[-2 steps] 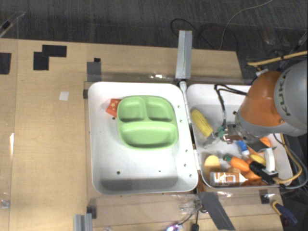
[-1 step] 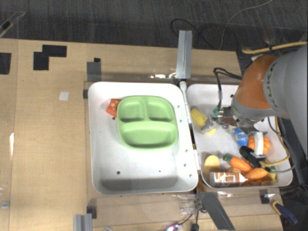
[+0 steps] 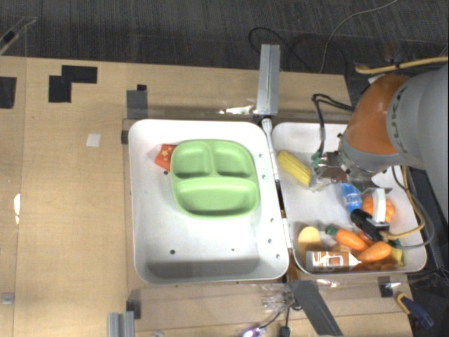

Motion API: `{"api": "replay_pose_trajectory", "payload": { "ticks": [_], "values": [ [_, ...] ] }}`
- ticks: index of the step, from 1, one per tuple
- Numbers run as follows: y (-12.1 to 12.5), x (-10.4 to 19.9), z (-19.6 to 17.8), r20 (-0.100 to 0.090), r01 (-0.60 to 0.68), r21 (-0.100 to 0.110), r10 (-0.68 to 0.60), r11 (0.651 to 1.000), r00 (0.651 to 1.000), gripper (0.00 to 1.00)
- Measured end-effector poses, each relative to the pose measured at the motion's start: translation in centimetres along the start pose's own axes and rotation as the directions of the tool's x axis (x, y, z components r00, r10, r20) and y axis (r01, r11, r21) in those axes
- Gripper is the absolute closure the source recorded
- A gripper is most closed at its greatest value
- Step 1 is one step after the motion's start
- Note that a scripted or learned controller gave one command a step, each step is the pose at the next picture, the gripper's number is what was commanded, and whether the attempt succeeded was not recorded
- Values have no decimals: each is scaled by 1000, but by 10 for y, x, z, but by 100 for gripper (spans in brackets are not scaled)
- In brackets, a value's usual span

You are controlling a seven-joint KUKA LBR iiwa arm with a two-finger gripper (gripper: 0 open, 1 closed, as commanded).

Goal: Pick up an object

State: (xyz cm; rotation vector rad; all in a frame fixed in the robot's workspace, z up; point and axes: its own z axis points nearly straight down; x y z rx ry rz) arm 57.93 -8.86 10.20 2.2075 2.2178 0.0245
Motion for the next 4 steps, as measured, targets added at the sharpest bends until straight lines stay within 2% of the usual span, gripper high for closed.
{"api": "replay_pose_trajectory", "payload": {
  "ticks": [1, 2, 3, 4],
  "values": [
    [0, 0, 0, 0, 0, 0, 0, 1000, 1000, 0],
    [49, 6, 14, 3, 43, 9, -43, 999, 999, 0],
    [51, 8, 1, 3, 52, 2, -52, 999, 999, 100],
    [81, 70, -83, 2, 2, 14, -2, 1000, 1000, 100]
  ]
}}
